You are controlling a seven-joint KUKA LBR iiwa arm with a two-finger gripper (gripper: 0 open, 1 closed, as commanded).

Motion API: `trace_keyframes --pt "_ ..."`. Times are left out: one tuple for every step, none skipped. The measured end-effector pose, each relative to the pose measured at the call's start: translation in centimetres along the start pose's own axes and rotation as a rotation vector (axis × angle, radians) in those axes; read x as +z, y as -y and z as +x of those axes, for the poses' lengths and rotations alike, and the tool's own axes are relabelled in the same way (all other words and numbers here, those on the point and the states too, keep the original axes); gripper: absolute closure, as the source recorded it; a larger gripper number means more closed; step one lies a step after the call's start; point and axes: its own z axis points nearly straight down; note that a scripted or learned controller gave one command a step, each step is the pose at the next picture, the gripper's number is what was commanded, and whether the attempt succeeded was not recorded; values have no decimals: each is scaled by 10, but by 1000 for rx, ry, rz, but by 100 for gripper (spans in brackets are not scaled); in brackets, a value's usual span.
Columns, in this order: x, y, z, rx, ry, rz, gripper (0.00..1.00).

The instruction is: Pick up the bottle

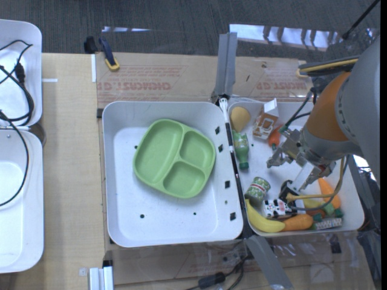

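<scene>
Arm over the right bin, bottle [242, 150] untouched.
Fingers [284, 156]: cannot tell their state; crowded toys could spoil the grab.

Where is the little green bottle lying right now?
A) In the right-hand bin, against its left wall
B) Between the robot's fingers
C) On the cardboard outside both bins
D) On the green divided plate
A: the green bottle lies in the right bin, close along its left wall, just below a yellowish round fruit; the green plate sits in the other bin.
</scene>
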Motion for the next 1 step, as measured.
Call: trace_keyframes --pt "-7 0 -1 -1 4 4 100"
